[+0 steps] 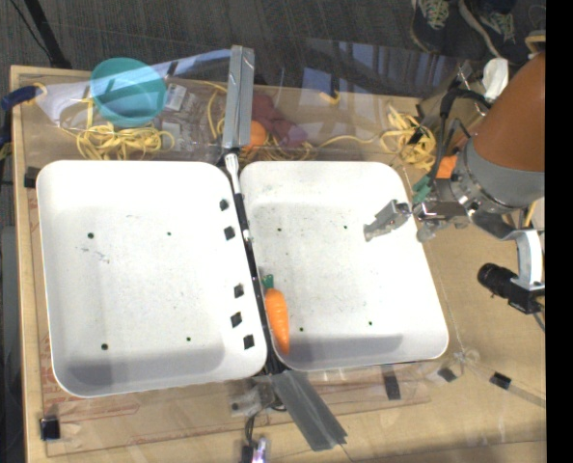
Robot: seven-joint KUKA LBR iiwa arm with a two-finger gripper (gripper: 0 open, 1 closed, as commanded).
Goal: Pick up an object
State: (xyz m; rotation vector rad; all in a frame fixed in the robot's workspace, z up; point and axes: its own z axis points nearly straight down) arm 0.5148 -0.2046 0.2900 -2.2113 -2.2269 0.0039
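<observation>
We find the carrot [278, 319] lying in the right bin [402, 268], against that bin's left wall in the lower middle of the frame, its green top pointing toward the top of the frame. It touches nothing else we can see apart from the bin. The gripper [381, 222] hangs above the right part of the same bin, well apart from the carrot, and nothing sits between its fingers; whether they are spread or pressed together we cannot tell. The arm [508, 133] enters at the right edge of the frame. The left bin [122, 268] sits just beside the right bin. Behind both bins, at the upper left, we note a teal cup [127, 90] among yellow cord [113, 141].
</observation>
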